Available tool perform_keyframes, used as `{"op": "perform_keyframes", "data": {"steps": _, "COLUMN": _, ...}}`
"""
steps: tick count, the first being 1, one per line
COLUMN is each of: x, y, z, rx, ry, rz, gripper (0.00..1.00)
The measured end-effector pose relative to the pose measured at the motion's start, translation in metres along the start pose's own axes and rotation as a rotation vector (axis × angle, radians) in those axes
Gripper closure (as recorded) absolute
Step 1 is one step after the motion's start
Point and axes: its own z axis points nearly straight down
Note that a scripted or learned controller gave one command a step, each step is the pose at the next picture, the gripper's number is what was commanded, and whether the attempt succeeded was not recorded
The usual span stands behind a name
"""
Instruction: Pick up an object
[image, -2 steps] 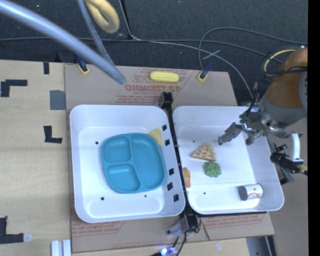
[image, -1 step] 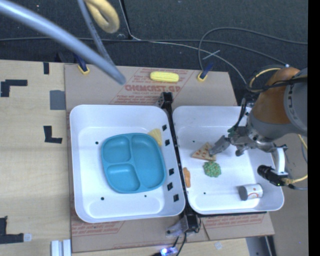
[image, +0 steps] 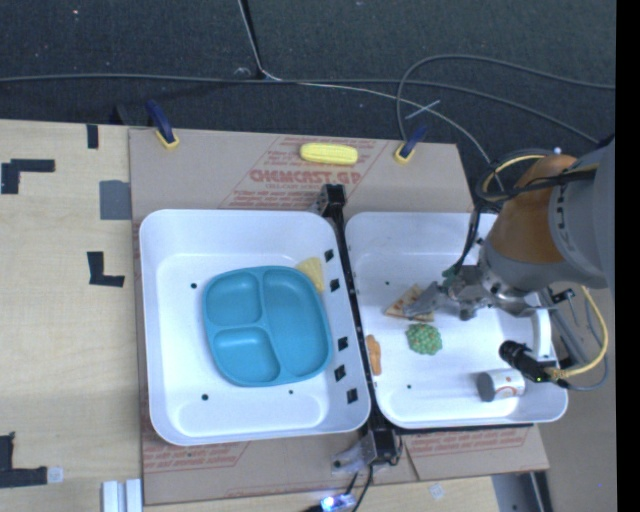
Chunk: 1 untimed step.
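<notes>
My gripper (image: 450, 303) hangs low over the middle of the right bin (image: 400, 232), open with nothing between its fingers. Its left finger (image: 434, 298) sits right beside a tan wedge-shaped piece (image: 406, 302); I cannot tell whether they touch. Just below the gripper lies a green broccoli-like lump (image: 424, 340). A small orange piece (image: 373, 353) rests against the bin's left wall. A grey-and-white cylinder (image: 498, 385) lies near the front right corner, below the arm's wrist.
The left bin (image: 165, 250) holds a blue divided plate (image: 266, 326) with a small yellow piece (image: 312, 271) at its upper right edge. A yellow oblong object (image: 328, 153) lies on the cardboard behind the bins. Cables loop over the bench at the upper right.
</notes>
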Motion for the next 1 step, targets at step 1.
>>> {"op": "perform_keyframes", "data": {"steps": 1, "x": 0.0033, "y": 0.0027, "z": -0.0137, "rx": -0.005, "ry": 0.006, "rz": -0.003, "gripper": 1.00}}
